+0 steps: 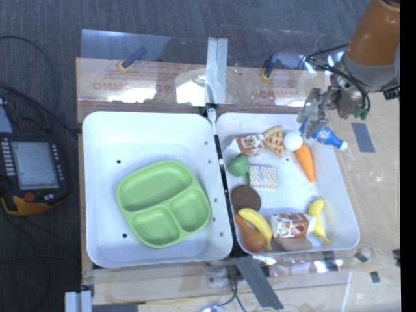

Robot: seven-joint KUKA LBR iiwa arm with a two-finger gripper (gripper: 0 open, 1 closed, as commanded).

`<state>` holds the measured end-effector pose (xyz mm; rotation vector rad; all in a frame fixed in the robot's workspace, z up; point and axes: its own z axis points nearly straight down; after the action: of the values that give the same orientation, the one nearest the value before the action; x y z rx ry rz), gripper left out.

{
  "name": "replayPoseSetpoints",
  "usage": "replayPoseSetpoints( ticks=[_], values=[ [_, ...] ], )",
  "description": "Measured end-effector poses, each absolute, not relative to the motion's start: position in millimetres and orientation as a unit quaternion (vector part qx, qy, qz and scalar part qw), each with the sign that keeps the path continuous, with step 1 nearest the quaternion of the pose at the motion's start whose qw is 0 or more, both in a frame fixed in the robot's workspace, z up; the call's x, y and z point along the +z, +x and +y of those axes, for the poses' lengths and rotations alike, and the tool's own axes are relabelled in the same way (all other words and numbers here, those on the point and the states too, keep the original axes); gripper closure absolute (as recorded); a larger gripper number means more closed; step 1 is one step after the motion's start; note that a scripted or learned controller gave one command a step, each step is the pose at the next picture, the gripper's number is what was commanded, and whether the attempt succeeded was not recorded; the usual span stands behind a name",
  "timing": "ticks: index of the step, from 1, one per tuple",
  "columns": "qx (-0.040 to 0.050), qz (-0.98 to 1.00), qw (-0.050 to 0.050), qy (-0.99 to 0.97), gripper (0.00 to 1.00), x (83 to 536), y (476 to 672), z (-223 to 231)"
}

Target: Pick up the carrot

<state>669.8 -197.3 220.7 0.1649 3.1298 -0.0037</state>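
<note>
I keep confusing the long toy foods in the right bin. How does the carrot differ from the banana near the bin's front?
The carrot is orange and straight, tapering to a point; the banana is yellow and curved. The carrot lies toward the bin's back right, by a white egg; the banana lies at the front, beside a brown round piece. Both lie flat in the right bin.

— What finish is seen on the two bins [97, 194]?

— Smooth, glossy white plastic. A matt green plastic tray [164, 202] is held in the left one.

— And the carrot [306, 162]?

— Smooth orange plastic with a dull sheen; the banana [255, 221] below it looks glossier.

— Around the bins?

— Clear glossy sheeting over brown board [149, 83] behind them; rough grey carpet [195, 8] beyond.
</note>
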Motion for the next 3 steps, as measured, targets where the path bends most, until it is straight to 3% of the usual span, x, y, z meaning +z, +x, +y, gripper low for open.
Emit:
replayPoseSetpoints(
  ticks=[1, 2, 3],
  values=[
    [-0.0021, 0.997, 0.009, 0.075, 1.00, 110, 605.0, -157],
    [0.0002, 0.994, 0.006, 0.106, 1.00, 185, 608.9, -109],
    [0.0003, 0.994, -0.001, -0.107, 1.00, 115, 592.3, -175]
  ],
)
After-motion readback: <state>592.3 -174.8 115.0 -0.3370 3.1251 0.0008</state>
